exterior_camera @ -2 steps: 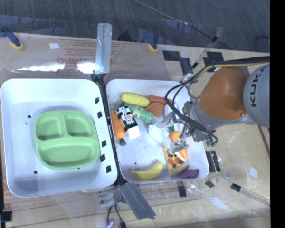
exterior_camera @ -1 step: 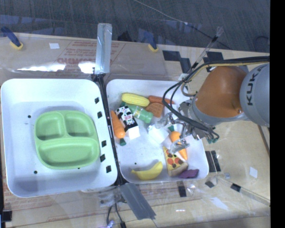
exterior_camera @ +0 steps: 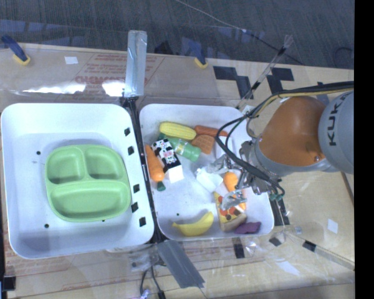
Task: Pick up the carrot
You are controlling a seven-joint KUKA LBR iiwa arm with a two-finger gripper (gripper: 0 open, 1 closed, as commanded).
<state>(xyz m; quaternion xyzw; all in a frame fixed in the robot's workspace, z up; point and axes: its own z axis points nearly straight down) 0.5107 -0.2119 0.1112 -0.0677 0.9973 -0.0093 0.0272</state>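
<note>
The carrot (exterior_camera: 154,163) is a long orange piece with a green stem end. It lies along the left wall of the right bin (exterior_camera: 174,114), next to a black-and-white patterned toy (exterior_camera: 165,152). My gripper (exterior_camera: 232,181) hangs low over the right side of that bin, well to the right of the carrot. A small orange item (exterior_camera: 230,180) sits right at the gripper, above a pizza slice (exterior_camera: 230,213). Cables and the wrist hide part of the gripper.
The right bin also holds a corn cob (exterior_camera: 177,130), a green bottle (exterior_camera: 188,148), a sausage (exterior_camera: 207,131), a white block (exterior_camera: 207,179), a banana (exterior_camera: 195,224) and a purple piece (exterior_camera: 248,227). A green divided plate (exterior_camera: 86,180) lies in the left bin (exterior_camera: 19,123).
</note>
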